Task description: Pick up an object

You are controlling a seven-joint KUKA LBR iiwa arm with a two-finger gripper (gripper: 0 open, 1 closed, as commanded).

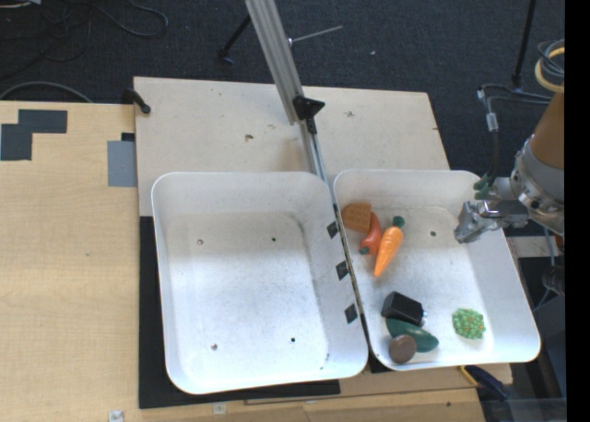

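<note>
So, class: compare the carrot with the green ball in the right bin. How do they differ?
The carrot is orange, long and tapered; the green ball is round and bumpy. The carrot lies against other toys near the divider; the green ball sits alone near the bin's front right corner. Both lie in the right bin.

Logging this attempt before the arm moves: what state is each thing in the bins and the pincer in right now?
pincer: over the right bin's right side, holding nothing
carrot: lying loose
green ball: resting alone, near the front right corner
black block: lying on the bin floor
brown ball: resting against the teal piece
</note>
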